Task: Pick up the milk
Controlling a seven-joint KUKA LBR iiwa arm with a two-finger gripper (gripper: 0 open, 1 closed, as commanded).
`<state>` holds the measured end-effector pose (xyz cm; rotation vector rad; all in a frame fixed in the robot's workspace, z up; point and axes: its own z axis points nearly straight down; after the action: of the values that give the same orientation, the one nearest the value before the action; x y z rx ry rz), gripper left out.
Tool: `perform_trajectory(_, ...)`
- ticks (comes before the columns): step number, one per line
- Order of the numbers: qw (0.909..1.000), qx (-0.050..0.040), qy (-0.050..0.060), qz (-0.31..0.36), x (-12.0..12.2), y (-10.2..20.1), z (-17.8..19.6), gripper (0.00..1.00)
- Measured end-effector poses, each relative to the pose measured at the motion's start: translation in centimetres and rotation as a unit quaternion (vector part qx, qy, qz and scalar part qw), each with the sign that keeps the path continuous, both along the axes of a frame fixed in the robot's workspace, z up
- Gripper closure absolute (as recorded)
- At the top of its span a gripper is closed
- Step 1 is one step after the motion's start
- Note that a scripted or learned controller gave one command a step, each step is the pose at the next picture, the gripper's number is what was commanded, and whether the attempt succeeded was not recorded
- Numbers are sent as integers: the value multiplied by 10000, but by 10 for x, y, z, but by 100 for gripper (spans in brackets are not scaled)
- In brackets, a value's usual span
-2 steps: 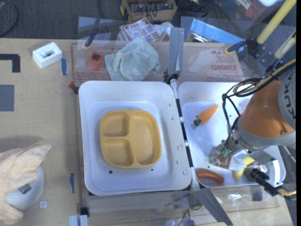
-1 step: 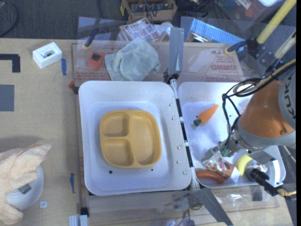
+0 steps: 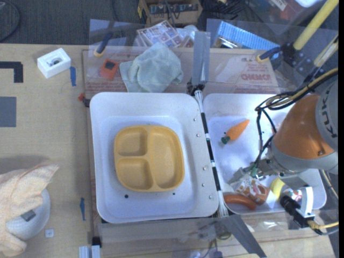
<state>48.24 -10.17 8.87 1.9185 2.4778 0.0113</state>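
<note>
The milk (image 3: 252, 189), seemingly the small whitish carton with reddish-brown print, is lying in the right bin (image 3: 231, 109) near its front wall, just beside a red sausage (image 3: 241, 200) and a yellow piece (image 3: 277, 186). The gripper (image 3: 250, 174) is hanging directly over the carton, touching or nearly touching it. Whether it is open, closed or gripping cannot be told. A carrot (image 3: 235, 131) is lying well apart.

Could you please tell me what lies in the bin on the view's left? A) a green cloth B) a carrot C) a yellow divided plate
C: the yellow divided plate sits in the left bin, while the carrot lies in the right bin.
</note>
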Motion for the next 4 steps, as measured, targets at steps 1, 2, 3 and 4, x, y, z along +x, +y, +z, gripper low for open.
perform_trajectory(1,9992,-8,5,-409,-1,2,0,0)
perform_trajectory(2,9988,-18,-3,487,1,2,0,0)
perform_trajectory(3,9996,-8,3,271,0,2,0,0)
perform_trajectory(4,9982,-5,4,-596,-1,2,0,0)
